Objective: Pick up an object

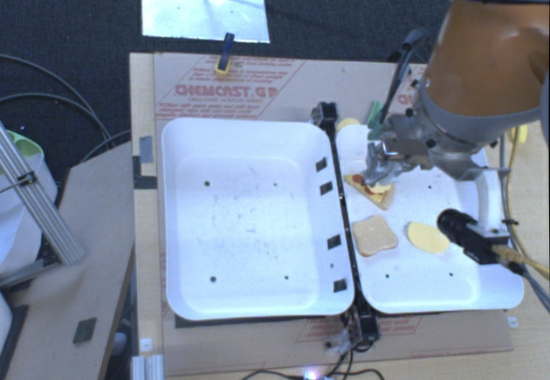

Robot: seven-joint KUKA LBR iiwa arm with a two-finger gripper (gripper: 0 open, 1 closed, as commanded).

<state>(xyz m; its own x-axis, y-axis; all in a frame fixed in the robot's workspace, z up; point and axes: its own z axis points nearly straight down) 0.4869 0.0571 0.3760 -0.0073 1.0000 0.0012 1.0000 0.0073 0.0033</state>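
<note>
Hovering over the pizza slice (370, 189), the gripper (378, 174).

Two shallow white bins sit side by side on the worktop (146, 112). The left bin (249, 215) shows a bare floor with a few dark specks. In the right bin (430, 275), a slice of bread (375, 235) lies near the front left, with a yellow round piece (427, 237) just beside it towards the right edge. The gripper (378, 174) reaches down near the bin's left wall, right above a small red and yellow piece of food (371, 188). A pale yellow item (347, 124) rests at the back left corner.
</note>
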